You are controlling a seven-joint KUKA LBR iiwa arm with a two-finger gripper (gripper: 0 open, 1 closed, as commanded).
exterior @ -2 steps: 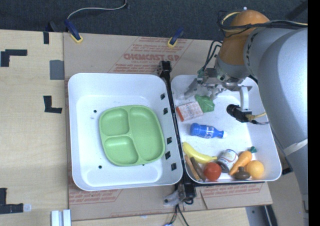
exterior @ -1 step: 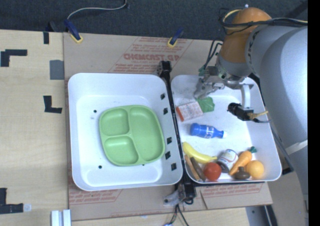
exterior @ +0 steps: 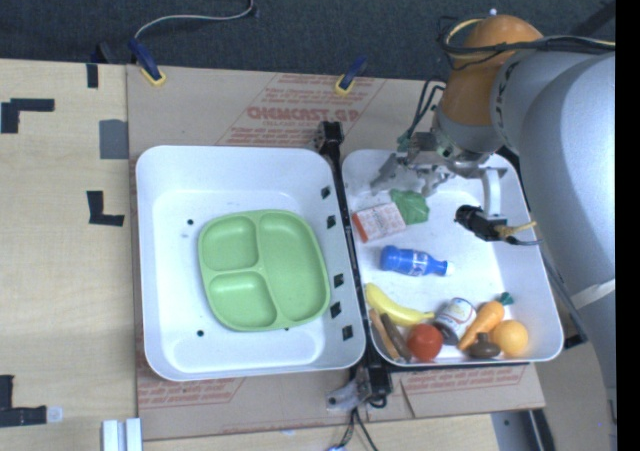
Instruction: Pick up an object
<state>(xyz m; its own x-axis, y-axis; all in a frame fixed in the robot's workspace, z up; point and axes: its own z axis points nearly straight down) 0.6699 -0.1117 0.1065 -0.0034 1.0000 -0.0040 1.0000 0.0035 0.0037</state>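
My gripper point(exterior: 410, 177) hangs over the back of the right bin point(exterior: 530, 269), fingers spread open with nothing between them. Just in front of it lies a green soft object point(exterior: 411, 207), and beside that a red and white packet point(exterior: 377, 221). A blue bottle point(exterior: 411, 261) lies on its side mid-bin. Along the front sit a banana point(exterior: 396, 306), a red tomato point(exterior: 425, 342), a small can point(exterior: 455, 314), a carrot point(exterior: 487, 317) and an orange point(exterior: 511, 337).
The left bin point(exterior: 165, 239) holds a green divided plate point(exterior: 263, 269). A black divider with clips point(exterior: 338, 229) runs between the bins. The grey arm with its orange band point(exterior: 490, 59) covers the right side of the view.
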